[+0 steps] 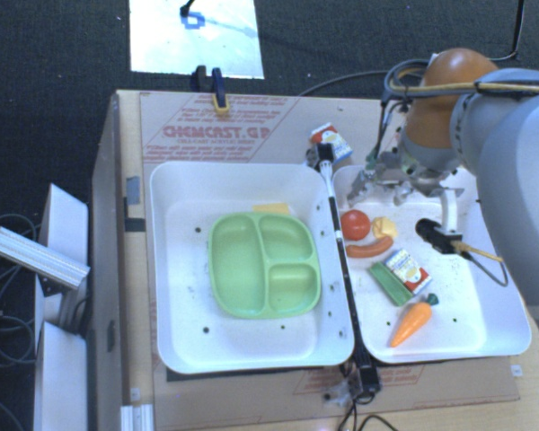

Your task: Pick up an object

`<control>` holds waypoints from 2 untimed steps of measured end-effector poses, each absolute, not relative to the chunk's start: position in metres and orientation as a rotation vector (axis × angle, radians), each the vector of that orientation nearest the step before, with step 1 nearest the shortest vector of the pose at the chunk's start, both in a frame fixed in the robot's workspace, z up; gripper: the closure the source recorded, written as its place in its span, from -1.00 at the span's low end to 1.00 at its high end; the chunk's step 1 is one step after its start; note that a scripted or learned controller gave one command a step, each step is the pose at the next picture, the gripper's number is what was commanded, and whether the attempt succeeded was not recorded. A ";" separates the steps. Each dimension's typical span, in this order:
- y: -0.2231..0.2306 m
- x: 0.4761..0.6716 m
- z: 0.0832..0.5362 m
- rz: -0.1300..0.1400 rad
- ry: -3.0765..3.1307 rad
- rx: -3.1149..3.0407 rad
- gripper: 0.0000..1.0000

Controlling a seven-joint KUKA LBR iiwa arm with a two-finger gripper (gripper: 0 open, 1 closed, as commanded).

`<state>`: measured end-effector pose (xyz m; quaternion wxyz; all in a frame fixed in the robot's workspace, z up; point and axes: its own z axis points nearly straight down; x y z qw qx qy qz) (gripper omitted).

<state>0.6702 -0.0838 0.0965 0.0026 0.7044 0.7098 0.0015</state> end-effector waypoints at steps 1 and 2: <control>-0.095 0.669 0.085 0.001 2.221 2.219 -1.00; -0.084 0.655 0.085 0.002 2.222 2.218 -1.00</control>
